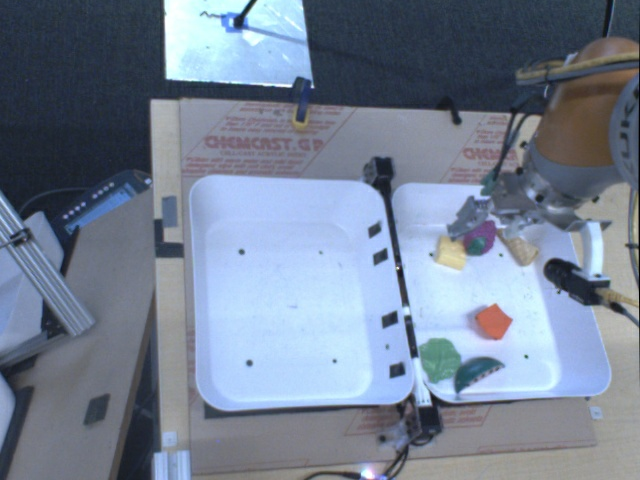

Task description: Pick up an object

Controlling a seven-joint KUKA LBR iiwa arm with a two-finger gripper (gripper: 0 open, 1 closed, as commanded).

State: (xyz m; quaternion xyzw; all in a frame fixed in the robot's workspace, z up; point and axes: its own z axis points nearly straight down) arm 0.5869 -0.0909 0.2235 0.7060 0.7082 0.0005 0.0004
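My gripper (489, 226) hangs low over the back of the right bin (575, 368), fingers apart and open. A purple and green toy (483, 239) lies on the bin floor right under it, between the grey left finger (464, 217) and the right one. A yellow block (450, 254) touches the toy's left side. Just right of the gripper lies a tan piece (521, 251). Nearer the front sit an orange cube (493, 321), a light green leafy piece (438, 356) and a dark green slice (478, 371).
The left bin (290, 298) sits beside the right one, with black clips (388, 258) along the shared rim. A black fitting on the arm (568, 278) hangs over the right bin's right side. A yellow clamp (300, 118) stands behind the bins.
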